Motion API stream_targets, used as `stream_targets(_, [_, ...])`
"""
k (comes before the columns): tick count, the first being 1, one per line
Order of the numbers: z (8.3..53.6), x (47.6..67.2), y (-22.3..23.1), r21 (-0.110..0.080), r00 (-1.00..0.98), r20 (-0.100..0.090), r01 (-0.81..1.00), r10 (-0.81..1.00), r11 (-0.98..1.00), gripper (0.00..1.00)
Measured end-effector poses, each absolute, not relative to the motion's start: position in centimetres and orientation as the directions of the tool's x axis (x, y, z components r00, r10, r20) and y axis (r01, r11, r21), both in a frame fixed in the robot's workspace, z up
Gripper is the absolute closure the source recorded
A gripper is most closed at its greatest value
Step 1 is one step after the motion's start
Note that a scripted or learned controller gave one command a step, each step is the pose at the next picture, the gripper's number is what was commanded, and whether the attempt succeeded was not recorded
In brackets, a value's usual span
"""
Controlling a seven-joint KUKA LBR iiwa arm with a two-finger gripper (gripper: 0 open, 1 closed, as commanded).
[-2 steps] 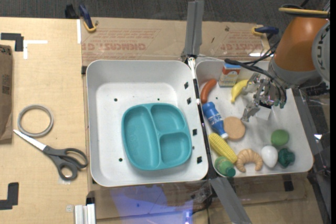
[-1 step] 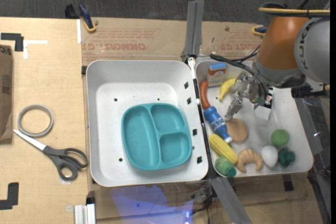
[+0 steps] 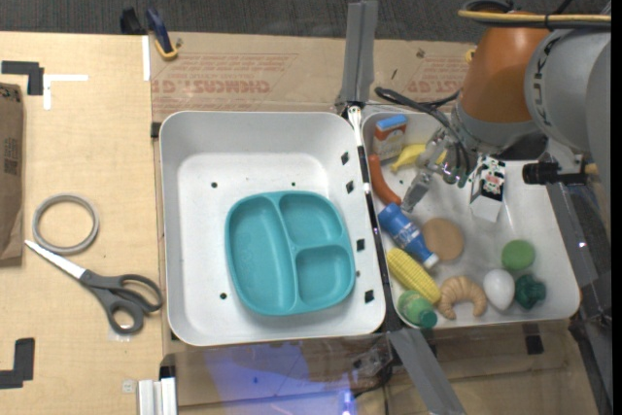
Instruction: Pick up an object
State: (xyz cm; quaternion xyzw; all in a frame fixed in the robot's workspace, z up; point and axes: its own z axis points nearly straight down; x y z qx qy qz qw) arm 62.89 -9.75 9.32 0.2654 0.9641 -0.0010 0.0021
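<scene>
Bench: pale wood and cardboard over dark carpet, set up as a sorting station with two shallow bins in the middle.
Far left: a tape roll and scissors lie on the wood, well apart from the bins; they look like leftover setup tools rather than part of the job.
Left bin: holds a teal divided plate, lying flat near its centre, probably as a spare target.
Right bin: crowded with toy food, likely heaped here so the arm has plenty to try for. A blue bottle lies near the left wall, just above a corn cob; a tan round disc sits beside them, a croissant below it, then a white egg and green pieces toward the right corner. A banana lies near the bin's top.
Gripper: hangs low over the upper part of the right bin, slanting down toward the bottle. Nothing is visibly between its fingers, and whether they stand apart or closed I cannot tell.
Arm: reaches in from the right, orange band uppermost.
Stage: my guess is a descent toward a pick, with nothing lifted yet.
</scene>
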Motion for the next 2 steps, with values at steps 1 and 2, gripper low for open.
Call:
stream_targets(1, [9.3,54.8,-10.4,0.001,-0.746,-0.005,0.666,0.666,0.746,0.00])
stream_targets(2, [9.2,50.0,-9.5,0.000,-0.709,-0.001,0.706,0.706,0.709,0.00])
